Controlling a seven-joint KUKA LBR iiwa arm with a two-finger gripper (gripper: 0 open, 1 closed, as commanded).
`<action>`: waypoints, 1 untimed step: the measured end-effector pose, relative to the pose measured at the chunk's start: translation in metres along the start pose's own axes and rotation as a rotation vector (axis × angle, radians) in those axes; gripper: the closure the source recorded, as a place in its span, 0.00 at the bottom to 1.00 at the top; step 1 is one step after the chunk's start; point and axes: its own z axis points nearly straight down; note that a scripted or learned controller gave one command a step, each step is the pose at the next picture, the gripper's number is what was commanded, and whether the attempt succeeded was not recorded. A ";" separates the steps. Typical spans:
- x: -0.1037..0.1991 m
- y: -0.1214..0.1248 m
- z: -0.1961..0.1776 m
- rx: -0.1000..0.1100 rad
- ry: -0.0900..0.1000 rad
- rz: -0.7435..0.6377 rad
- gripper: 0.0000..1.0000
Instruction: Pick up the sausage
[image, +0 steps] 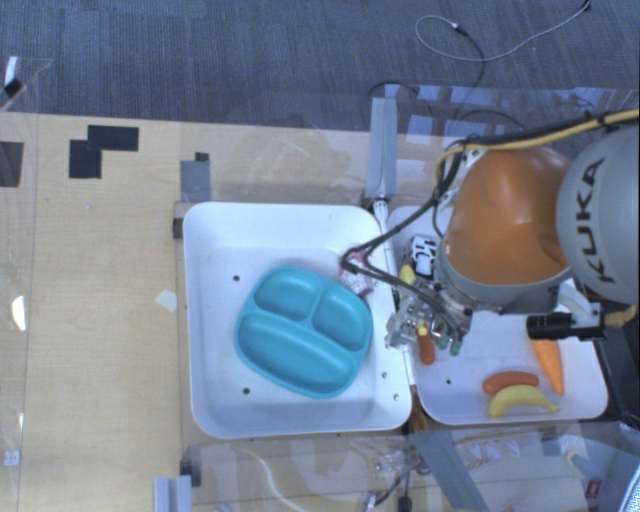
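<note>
- While the arm (520, 220) reached in from the right, its gripper (428, 335) hung low at the left edge of the right bin (590, 405), just beside the wall shared with the left bin (205, 300).
- A small orange-red piece (427, 350) showed right at the tool's tip; whether it was a held item or part of the tool could not be told, nor how the tool stood.
- The sausage (510, 381) lay near the right bin's near edge, touching or just above the banana (520, 402), with the carrot (548, 365) just to its right.
- The blue divided plate (303, 330) sat in the left bin.
- By my judgement the approach step was in hand: the sausage lay apart from the tool, ungrasped.
- The next move called for shifting right and nearer, then descending on the sausage without catching the banana.
</note>
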 end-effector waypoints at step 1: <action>0.000 0.000 0.000 0.000 0.000 0.000 0.00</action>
